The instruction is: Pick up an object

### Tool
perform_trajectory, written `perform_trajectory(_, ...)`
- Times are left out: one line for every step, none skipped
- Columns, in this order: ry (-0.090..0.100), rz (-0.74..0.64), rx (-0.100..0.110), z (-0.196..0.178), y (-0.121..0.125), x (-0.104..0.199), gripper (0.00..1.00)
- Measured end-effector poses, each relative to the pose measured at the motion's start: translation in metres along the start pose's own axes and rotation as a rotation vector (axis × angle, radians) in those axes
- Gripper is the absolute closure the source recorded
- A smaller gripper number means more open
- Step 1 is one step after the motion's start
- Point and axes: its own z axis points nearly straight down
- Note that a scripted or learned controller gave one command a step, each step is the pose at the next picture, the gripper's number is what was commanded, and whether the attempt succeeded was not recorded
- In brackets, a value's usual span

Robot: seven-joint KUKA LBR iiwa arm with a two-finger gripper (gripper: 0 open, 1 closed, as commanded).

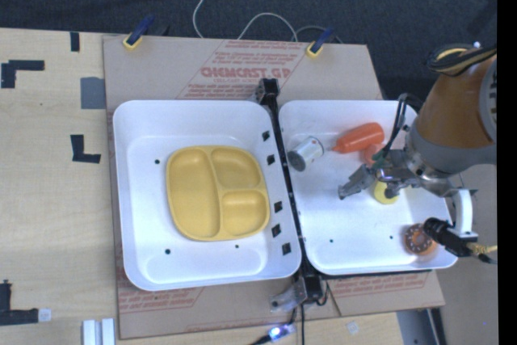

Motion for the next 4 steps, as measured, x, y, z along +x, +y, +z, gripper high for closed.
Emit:
perform_trajectory(0.001,0.001,0.005,0.045,-0.003,-0.005,0.0)
perform_trajectory(0.001,0.0,0.004,0.099,-0.005,-0.004,0.0)
perform_trajectory(0.001,-0.001,0.002,0.087,-0.004,-0.003,1.0)
perform_trajectory(-0.001,-0.001,-0.006,0.032,0.006,-0.008,1.0)
